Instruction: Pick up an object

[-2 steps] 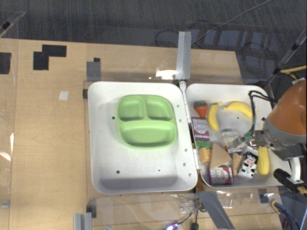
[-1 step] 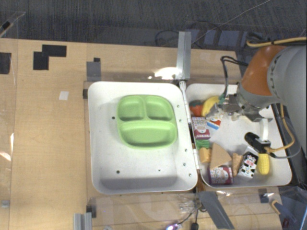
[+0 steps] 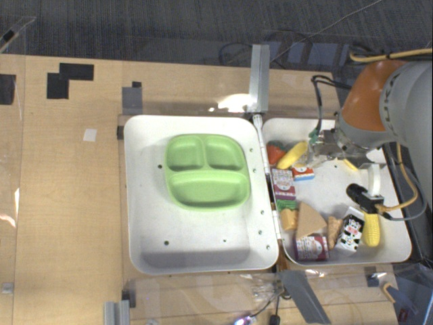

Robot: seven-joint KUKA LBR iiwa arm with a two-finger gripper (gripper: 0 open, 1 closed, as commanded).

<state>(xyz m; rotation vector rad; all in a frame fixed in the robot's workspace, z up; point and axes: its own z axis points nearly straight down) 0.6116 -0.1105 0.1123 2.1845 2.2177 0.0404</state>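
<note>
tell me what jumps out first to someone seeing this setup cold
The green divided tray stands out first, alone in the middle of the left bin. Next comes the heap of small toy foods in the right bin, among them a yellow banana near the top left and a corn cob at the right. The grey arm with its orange band reaches in over that bin from the right.

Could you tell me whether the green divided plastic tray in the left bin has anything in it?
Empty: all three compartments of the green divided plastic tray show bare green bottoms.

Wooden bench bears two white bins.
</note>
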